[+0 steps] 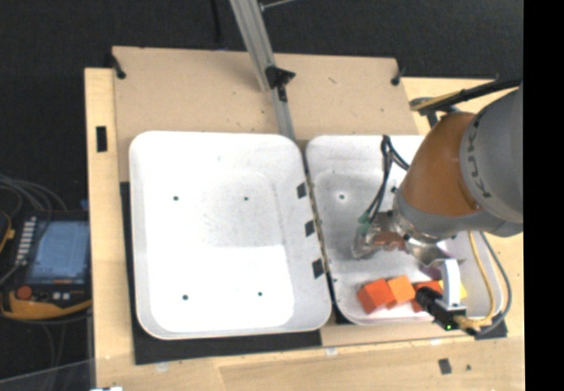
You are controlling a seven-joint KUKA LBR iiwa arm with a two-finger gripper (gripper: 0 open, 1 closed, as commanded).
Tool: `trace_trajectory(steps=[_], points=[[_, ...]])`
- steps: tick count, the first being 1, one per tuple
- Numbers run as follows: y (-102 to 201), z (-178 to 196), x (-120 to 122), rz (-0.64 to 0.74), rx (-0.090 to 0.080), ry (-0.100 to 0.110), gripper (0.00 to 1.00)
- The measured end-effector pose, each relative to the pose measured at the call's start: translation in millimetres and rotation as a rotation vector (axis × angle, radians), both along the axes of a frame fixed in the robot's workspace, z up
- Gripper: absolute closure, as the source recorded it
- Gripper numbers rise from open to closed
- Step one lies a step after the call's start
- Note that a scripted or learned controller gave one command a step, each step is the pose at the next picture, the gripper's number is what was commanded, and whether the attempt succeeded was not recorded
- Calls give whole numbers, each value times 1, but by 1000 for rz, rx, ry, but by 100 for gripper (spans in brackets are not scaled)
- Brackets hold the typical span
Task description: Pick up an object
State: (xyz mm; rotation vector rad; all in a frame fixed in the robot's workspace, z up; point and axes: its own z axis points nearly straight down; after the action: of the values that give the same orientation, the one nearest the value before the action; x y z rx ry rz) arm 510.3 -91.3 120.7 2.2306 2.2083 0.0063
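- A red-orange block (376, 295) lies in the lower part of the right shallow white bin (351, 148), near its front rim, low and right of centre in the frame.
- A lighter orange block (403, 287) sits just to its right, touching it or nearly so.
- The two-finger gripper (370, 240) hangs over the middle of the same bin, above and slightly left of the two blocks in the frame and apart from them; whether it is released or clenched cannot be told, and nothing can be seen in its grasp.
- The grey arm with its orange band (438, 171) reaches in from the right edge of the frame.
- The left shallow white bin (211, 139) lies beside the right one, their rims meeting mid-frame.
- Both bins rest on a pale wooden bench (194, 90).
- A grey metal pole (248, 15) slants from the top of the frame down toward the seam between the bins.
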Motion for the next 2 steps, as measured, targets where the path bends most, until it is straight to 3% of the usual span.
trace_trajectory(steps=[2], points=[[-5, 107, 9, 14, -2, -3, 100]])
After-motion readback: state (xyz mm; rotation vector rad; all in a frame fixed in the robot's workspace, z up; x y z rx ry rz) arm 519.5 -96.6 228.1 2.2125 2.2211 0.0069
